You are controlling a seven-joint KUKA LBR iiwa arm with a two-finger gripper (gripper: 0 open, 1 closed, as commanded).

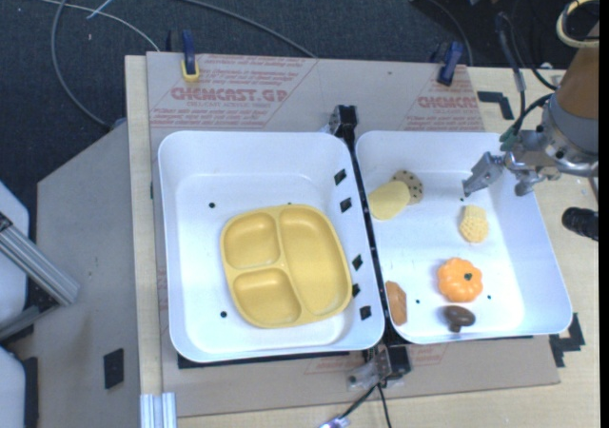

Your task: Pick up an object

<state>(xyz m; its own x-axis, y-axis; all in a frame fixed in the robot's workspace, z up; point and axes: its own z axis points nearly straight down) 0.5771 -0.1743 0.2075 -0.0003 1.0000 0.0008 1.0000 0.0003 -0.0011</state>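
- The right bin (547, 255) held the things that could be picked up: a pale yellow corn cob (473, 223), an orange pumpkin (461, 279), a small dark brown mushroom (459, 318), a brown bread-like piece (396, 302), a pale yellow round piece (388, 200) and a speckled cookie (410, 185).
- The corn cob lay near the middle of that bin, with the pumpkin below it and the mushroom just beside the pumpkin near the bin's front wall.
- The bread-like piece lay against the bin's left wall near the front corner.
- The yellow round piece and the cookie touched each other near the left wall, further back.
- The gripper (500, 177) hung over the back right part of the right bin, above and to the right of the corn cob and apart from it.
- Its two fingers stood spread apart, one grey finger (479, 175) reaching left, with nothing between them.
- The grey arm (576, 122) came in from the right edge.
- The left bin (181, 226) held a yellow divided plate (284, 264) with three compartments, lying flat towards the front.
- Both bins sat side by side on a brown board (238, 93) fastened at the back with blue clamps (189, 53).
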